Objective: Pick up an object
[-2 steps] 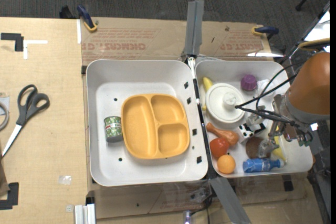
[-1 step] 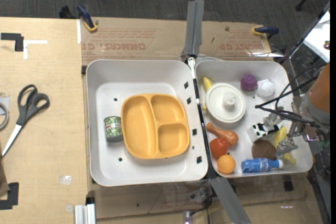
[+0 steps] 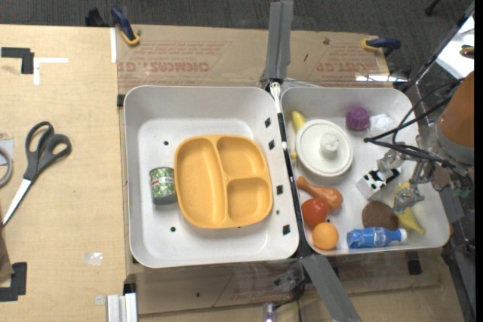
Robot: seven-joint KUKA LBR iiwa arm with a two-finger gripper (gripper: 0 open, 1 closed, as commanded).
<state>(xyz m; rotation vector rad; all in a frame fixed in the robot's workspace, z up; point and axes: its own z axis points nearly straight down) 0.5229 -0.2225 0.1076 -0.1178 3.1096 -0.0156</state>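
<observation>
Gripper (image 3: 407,196) is hovering at the right bin's (image 3: 343,93) lower right, over the banana (image 3: 412,221); jaw state unreadable. Nothing is being lifted; pickup pending.

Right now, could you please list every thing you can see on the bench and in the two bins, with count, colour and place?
bins: 2, white, side by side on the bench
divided plate: 1, yellow, left bin
small can: 1, green, left bin, beside the plate's left edge
round lidded dish: 1, white, right bin
purple ball: 1, right bin, far side
orange: 1, right bin, near edge
tomato: 1, red, above the orange
bottle: 1, blue, lying, right bin
brown lump: 1, above the bottle
scissors: 1, black handles, bench at left
clamps: 2, blue, far edge
claw: 1, metal, over the right bin
</observation>
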